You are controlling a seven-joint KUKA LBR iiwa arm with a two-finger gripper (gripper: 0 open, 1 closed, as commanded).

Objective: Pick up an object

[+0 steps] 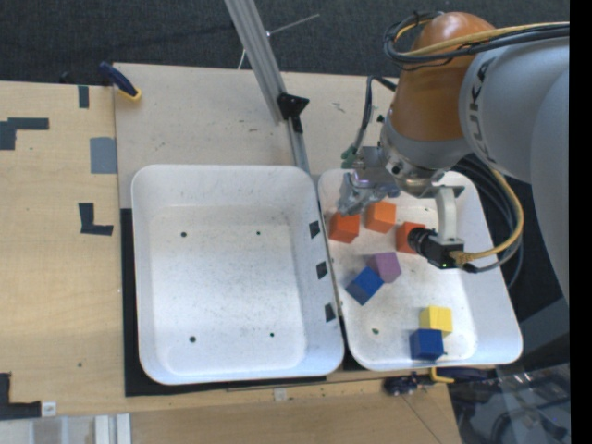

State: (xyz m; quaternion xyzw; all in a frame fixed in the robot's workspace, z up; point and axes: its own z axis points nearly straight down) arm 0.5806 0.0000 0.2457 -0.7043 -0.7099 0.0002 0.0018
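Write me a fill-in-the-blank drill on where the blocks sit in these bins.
1. All the blocks lie in the ____ bin.
2. The yellow block touches a ____ block just below it in the view.
3. The purple block sits beside another ____ block.
4. The end effector hovers by an ____ block.

Missing words: right; blue; blue; orange

light wooden bench (55, 276) with two shallow white plastic bins on it, left bin (148, 276) and right bin (490, 294), side by side.
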